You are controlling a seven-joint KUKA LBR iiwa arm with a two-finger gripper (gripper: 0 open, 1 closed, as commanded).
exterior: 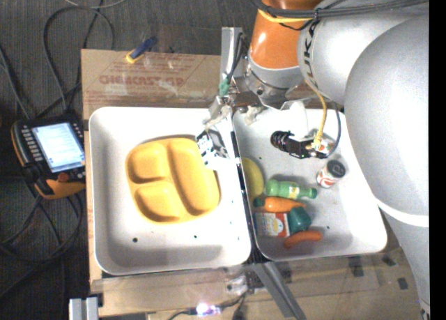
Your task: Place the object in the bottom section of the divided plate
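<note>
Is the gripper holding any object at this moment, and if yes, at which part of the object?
It cannot be told. The gripper is over the right edge of the yellow divided plate, and no object shows clearly in it. The toy foods lie in the right bin.

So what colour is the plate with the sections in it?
Yellow. The divided plate shows clearly in the camera view, sitting in the left white bin.

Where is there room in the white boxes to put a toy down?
The left bin has bare white floor below and left of the yellow divided plate. The plate's three sections also look bare. The right bin is crowded at its lower left with the carrot, green bottle and more, but bare along its right side.
</note>
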